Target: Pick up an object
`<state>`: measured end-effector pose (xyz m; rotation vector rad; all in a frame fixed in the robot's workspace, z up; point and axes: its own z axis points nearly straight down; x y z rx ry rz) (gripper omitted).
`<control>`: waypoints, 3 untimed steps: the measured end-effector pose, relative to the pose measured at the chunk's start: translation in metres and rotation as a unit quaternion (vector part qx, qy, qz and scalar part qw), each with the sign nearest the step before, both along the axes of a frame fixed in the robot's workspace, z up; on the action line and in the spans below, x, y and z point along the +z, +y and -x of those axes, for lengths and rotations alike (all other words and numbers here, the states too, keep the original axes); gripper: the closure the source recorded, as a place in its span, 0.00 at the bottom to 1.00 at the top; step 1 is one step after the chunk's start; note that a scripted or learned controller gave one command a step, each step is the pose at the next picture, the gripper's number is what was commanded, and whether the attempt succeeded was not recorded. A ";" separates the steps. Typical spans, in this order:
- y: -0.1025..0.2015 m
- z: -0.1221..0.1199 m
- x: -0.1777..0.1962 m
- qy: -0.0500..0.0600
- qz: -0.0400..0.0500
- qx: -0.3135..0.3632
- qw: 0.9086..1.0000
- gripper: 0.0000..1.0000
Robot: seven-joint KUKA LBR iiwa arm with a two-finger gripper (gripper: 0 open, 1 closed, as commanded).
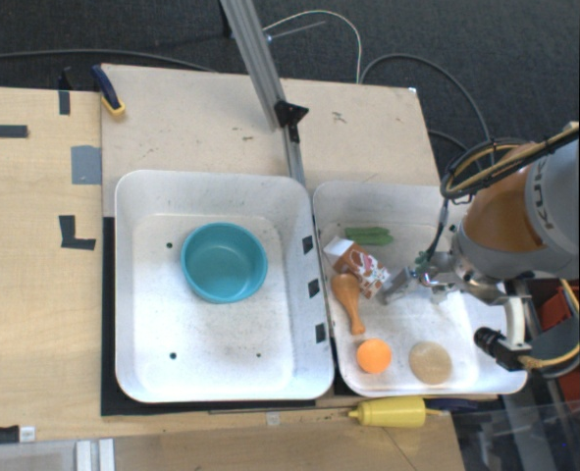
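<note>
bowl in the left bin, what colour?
Teal, plain all over; the bowl shows clearly in the camera view.

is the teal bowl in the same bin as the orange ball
No, the teal bowl sits in the left bin, while the orange ball lies in the right bin.

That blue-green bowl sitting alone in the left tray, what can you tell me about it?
The teal bowl is round and smooth, plastic by the look, standing upright with its mouth open to the camera and nothing visible inside. It rests on the floor of the left white bin, slightly toward the back, apart from the walls. Nothing else touches it.
</note>
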<state>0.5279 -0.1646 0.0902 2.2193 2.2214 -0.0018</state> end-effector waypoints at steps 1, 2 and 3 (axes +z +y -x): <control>0.001 0.000 0.011 0.001 -0.001 0.001 1.000 1.00; 0.003 -0.010 0.070 -0.002 0.000 0.001 1.000 1.00; 0.010 -0.013 0.130 -0.002 0.000 0.001 1.000 1.00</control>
